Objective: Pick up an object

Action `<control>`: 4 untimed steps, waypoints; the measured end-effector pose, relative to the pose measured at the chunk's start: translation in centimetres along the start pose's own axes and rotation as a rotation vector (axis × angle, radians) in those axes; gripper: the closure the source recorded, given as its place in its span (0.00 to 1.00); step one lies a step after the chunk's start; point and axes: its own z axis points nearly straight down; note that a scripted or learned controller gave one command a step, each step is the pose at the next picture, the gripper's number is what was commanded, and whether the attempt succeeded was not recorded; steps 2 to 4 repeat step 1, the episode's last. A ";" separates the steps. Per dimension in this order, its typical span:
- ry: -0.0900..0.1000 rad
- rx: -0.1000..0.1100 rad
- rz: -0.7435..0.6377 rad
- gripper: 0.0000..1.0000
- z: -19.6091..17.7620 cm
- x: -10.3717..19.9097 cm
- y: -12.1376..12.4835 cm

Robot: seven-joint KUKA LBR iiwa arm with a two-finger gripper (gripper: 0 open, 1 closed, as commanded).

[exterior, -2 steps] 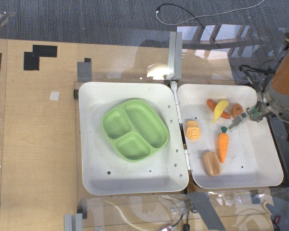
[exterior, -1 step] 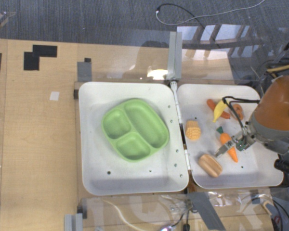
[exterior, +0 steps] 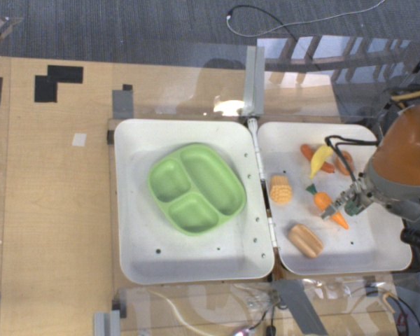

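Two white bins sit side by side on a wooden bench [exterior: 49, 208]. The left bin [exterior: 136, 257] holds one green tray [exterior: 196, 187]. The right bin [exterior: 378, 254] holds corn [exterior: 280, 188], a bun [exterior: 306, 240], a banana [exterior: 320, 158] and two carrots [exterior: 323, 201]. The gripper [exterior: 350, 203] is just beside one carrot; its grip cannot be made out.

Nothing to read here.
You will find no text, label, brand, number or sign legible on anything in this view; the black blocky marks [exterior: 56, 81] on the counter [exterior: 49, 208] at upper left are plain shapes, not letters, and the small pale square [exterior: 79, 140] near them is too small for you to tell if it carries print.
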 end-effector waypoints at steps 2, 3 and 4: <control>0.007 0.013 0.282 1.00 -8.1 3.9 6.4; 0.007 0.013 0.282 1.00 -8.1 3.9 6.4; 0.007 0.013 0.282 1.00 -8.1 3.9 6.4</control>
